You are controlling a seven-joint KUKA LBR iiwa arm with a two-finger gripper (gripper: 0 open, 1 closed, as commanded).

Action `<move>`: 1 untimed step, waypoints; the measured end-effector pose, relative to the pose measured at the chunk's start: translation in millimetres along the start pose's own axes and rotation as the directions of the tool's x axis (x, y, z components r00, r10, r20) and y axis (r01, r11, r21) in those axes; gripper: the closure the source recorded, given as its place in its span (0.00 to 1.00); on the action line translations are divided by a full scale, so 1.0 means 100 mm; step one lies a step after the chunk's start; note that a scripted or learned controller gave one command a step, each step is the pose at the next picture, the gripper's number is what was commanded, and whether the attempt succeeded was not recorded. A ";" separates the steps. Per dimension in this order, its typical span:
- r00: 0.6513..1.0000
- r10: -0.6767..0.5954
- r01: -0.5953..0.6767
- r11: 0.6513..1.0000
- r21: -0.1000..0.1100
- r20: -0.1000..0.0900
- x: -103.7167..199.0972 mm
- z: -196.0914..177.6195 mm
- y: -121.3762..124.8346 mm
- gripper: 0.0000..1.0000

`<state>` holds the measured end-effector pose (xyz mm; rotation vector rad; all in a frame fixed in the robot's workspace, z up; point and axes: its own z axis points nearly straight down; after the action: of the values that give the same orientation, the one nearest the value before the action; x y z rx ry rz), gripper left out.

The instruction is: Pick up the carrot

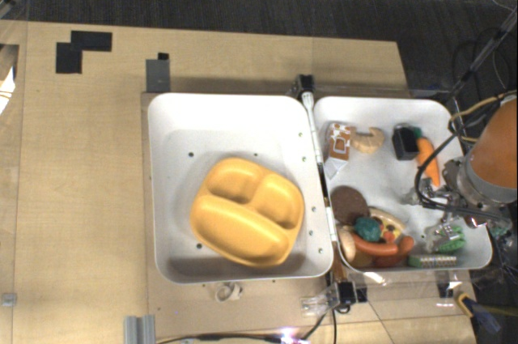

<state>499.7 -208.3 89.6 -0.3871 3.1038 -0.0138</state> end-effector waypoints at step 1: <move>0.985 0.170 -0.170 0.985 -0.002 0.000 -0.01 0.00 0.01 0.00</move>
<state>500.1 -207.6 89.7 -0.1212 3.1248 -0.0084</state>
